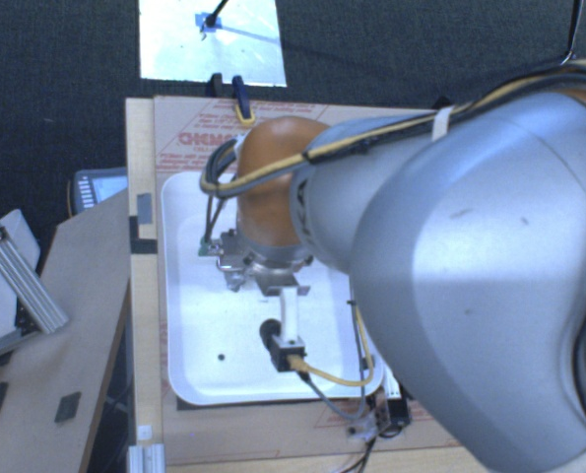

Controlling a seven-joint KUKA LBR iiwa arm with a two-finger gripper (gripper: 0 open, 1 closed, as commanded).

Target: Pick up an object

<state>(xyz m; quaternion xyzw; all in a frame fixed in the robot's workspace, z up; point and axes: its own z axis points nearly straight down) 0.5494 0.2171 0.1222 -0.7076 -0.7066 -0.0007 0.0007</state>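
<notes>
Camera view: the grey arm reaches over a white bin, orange band above the gripper. Whether its grip is released or clenched cannot be made out. A tiny dark object lies on the bin floor, apart from the gripper.

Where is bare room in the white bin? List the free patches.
Free: the floor of the white bin along its left wall, and the near-left corner around a small dark speck. Crowded: the middle and right, covered by the arm.
</notes>
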